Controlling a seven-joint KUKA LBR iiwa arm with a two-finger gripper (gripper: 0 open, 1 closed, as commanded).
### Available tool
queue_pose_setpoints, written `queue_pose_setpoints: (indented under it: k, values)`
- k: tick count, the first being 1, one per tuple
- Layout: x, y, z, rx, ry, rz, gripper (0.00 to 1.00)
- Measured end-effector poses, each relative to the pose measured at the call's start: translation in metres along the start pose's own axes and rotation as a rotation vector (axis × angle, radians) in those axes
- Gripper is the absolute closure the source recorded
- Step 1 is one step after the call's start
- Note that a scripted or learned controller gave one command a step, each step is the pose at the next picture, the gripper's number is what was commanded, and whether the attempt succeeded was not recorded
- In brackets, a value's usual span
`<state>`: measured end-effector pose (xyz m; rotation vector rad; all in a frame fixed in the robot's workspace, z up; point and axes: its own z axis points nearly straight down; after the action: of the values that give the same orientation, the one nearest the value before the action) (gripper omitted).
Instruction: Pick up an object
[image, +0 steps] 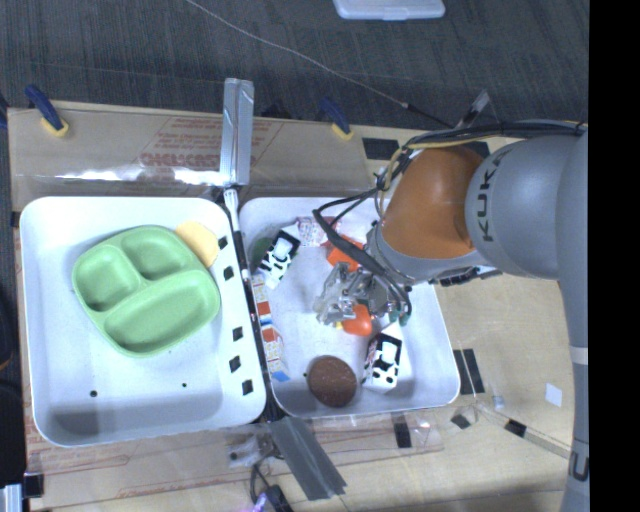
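a round brown ball (332, 381) is lying nearest in the right white bin (432, 372), beside a black-and-white block (383, 361). just beyond, the tool (345, 306) is hanging over an orange object (357, 321); its grip is impossible to tell.

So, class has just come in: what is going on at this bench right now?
A grey KUKA arm reaches in from the right and has its gripper low in the right bin, over a cluster of small items with an orange object just beside it. Whether it has hold of anything cannot be told. A brown round object and a black-and-white item lie nearer the front. The left bin holds a green divided tray and a yellow piece.
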<state>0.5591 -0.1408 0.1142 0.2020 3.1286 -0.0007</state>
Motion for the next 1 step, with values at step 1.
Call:
queue_pose_setpoints:
  k: [1]
  values:
    - [0.0001, 0.0002, 0.0002, 0.000, 0.000, -0.001, 0.00]
